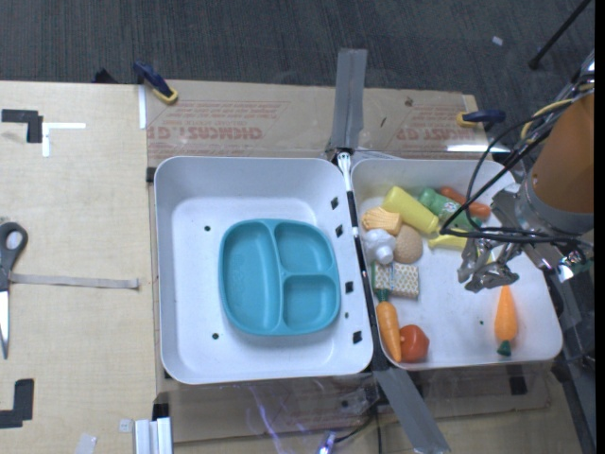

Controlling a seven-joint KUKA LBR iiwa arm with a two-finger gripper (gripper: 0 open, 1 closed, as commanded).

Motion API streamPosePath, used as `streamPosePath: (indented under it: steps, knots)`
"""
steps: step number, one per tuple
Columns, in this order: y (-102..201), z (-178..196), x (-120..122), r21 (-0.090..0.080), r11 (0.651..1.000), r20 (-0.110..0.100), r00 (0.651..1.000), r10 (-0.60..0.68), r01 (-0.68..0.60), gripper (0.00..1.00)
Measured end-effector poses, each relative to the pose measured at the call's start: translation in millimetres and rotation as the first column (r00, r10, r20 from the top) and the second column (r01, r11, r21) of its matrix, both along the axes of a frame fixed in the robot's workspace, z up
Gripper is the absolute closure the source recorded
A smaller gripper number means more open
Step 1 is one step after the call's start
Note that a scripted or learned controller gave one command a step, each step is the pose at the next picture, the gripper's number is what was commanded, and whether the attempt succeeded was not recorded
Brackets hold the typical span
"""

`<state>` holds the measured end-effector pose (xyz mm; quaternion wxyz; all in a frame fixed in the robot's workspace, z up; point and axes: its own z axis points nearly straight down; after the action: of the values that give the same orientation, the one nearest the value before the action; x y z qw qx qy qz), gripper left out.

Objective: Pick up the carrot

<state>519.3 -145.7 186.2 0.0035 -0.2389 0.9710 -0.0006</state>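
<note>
A small orange carrot [506, 315] with a green stub at its near end lies lengthwise near the right wall of the right bin [454, 353]. My gripper [488, 274] hangs just to the carrot's upper left, close above the bin floor. It looks open, with nothing between its fingers. A second, longer orange carrot-like piece [388, 327] lies along the bin's left wall, beside a red tomato [415, 341].
Toy foods crowd the right bin's far left: a yellow piece [408, 208], a green piece [437, 201], a beige round one [408, 246] and a waffle square [405, 279]. The left bin [180, 253] holds a teal divided plate [281, 277]. Scissors [8, 253] lie on the bench at far left.
</note>
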Motion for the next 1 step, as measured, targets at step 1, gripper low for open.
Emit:
streamPosePath:
  steps: [1]
  knots:
    - [-0.1,0.0,-0.1,0.000,1.000,0.000,1.000,0.000,0.000,0.00]
